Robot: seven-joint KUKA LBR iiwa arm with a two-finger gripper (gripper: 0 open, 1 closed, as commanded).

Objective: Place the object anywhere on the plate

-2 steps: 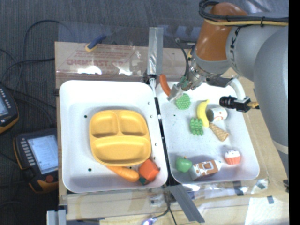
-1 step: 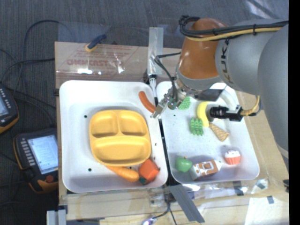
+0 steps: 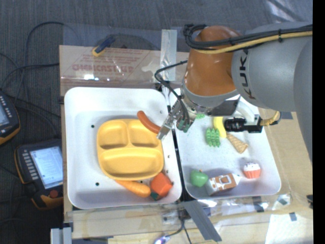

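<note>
In the left bin point(image 3: 76, 151) lie one yellow divided plate point(image 3: 129, 149), one sausage point(image 3: 148, 122) at its rim, one carrot point(image 3: 134, 187) and one red pepper point(image 3: 161, 185); the tool point(image 3: 170, 126), fingers apart, grips nothing.

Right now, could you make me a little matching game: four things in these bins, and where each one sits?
Things:
1. sausage
2. carrot
3. cupcake
4. green apple

Places:
A. right bin, near right corner
B. left bin, at the plate's far edge
C. right bin, near left corner, beside the carton
D. left bin, at the plate's near edge

Pairs: 1-B, 2-D, 3-A, 4-C
</note>
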